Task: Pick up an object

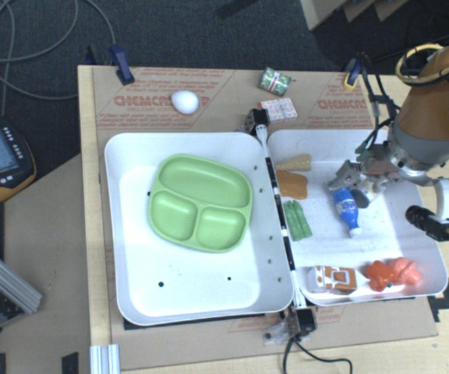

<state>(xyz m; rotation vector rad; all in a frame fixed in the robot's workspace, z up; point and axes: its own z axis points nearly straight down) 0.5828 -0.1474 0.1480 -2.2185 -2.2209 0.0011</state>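
- Two white bins are sitting side by side: the left bin [123,209] is carrying a green divided plate [201,202], well to the left of the jaws and of no use to this step.
- Moving right, the right bin [427,232] is holding a tan piece [292,184] and a green strip [297,219], both left of the jaws and near the divider.
- The blue tube [347,211] is lying directly below the gripper [357,179], its upper end almost at the fingertips; I am judging it the target.
- The jaws are standing apart, with nothing between them.
- To grip well, the arm should be lowering straight over the tube's thicker upper body, with the fingers straddling its narrow width, not its length.
- Below the jaws, a small orange-and-white box [334,279] and a red toy [390,273] are resting by the near wall, apart from the tube, so crowding is looking unlikely.
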